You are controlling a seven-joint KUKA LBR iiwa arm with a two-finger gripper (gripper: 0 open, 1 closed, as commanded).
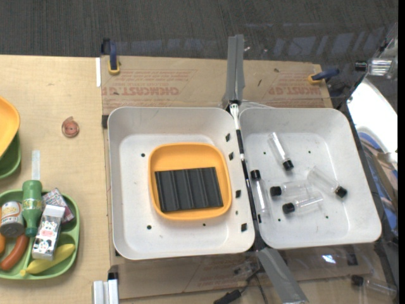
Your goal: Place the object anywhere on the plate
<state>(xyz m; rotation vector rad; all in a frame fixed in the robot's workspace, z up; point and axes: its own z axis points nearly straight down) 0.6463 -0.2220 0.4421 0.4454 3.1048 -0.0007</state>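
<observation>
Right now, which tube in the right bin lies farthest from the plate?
The tube with its black cap at the bin's right side; the other tubes lie closer to the yellow plate.

Arm point(370, 103): one casing segment, pale grey to white, smooth and rounded, with a glossy sheen; it was seen at the 2 o'clock edge; markings and screws were too blurred to tell

A green tray point(66, 258) of toy food sits left, near a small pink disc point(70, 128) on the bench.
</observation>
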